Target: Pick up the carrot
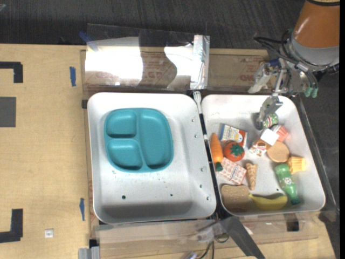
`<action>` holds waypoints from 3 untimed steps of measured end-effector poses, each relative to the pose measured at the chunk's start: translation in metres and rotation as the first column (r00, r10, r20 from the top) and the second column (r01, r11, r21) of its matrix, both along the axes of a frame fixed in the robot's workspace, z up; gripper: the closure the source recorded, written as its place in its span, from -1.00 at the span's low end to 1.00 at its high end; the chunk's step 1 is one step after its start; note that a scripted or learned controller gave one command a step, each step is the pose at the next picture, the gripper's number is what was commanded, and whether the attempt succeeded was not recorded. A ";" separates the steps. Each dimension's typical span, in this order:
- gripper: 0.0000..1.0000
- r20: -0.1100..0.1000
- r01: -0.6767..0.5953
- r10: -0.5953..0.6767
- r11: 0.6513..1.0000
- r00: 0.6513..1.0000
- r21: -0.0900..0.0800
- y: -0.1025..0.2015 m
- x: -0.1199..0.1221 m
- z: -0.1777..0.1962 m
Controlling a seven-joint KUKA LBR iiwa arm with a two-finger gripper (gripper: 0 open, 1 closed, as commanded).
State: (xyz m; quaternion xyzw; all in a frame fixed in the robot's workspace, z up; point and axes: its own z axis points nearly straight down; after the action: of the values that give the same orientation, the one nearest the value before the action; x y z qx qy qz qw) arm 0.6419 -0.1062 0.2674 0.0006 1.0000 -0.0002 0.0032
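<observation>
Camera view: my gripper (268, 114) above the right bin (311, 161).
Carrot (216, 148) lies by the left wall; I cannot tell its grip state.

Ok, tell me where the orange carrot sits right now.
The orange toy carrot lies in the right white bin, against its left wall, just left of the red tomato.

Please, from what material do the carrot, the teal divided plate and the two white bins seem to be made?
Carrot: probably moulded plastic toy food, with smooth, even orange colour.
Teal divided plate: likely plastic, satin finish, with soft rounded compartment edges and a faint sheen.
Left bin and right bin: apparently thin formed plastic, semi-gloss white, with rounded corners; painted metal cannot be excluded.
</observation>
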 end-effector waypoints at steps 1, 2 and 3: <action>-1.00 -0.009 0.143 -0.143 0.990 0.990 0.002 -0.028 -0.025 -0.169; -1.00 0.007 0.231 -0.231 0.973 0.973 -0.001 -0.098 -0.010 -0.101; -1.00 -0.007 0.379 -0.379 0.926 0.926 0.005 -0.112 -0.054 -0.172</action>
State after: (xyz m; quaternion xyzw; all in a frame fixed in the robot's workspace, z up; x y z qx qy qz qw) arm 0.5881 -0.2177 0.0951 0.1936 0.9811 0.0025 0.0002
